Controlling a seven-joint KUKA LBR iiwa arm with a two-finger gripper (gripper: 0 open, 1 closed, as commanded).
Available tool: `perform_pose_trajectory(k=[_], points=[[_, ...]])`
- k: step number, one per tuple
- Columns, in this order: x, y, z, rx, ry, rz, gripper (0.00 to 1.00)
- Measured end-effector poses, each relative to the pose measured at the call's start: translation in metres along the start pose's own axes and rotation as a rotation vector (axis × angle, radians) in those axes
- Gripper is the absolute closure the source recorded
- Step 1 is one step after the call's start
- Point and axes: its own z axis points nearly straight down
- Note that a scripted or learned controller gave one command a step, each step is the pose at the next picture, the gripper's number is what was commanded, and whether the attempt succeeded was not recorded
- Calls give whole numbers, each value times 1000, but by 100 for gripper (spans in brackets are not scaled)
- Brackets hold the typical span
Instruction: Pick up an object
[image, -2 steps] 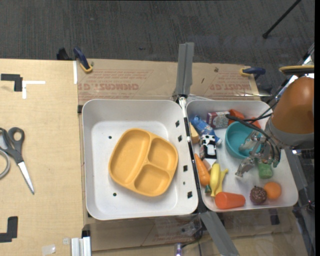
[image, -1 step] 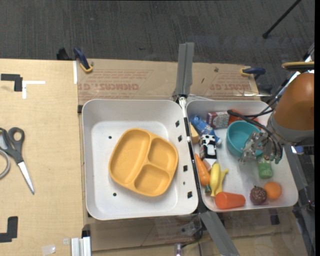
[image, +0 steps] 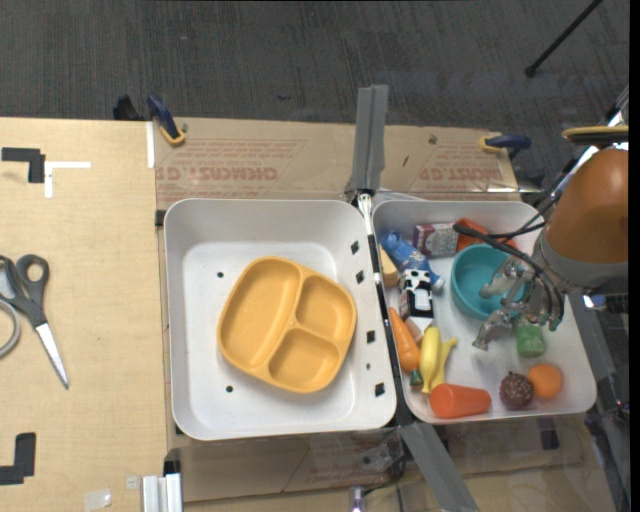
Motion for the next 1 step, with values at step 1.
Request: perform_pose_trajectory(k=[1], points=[[-2, 1, -10, 0, -6, -3, 100]])
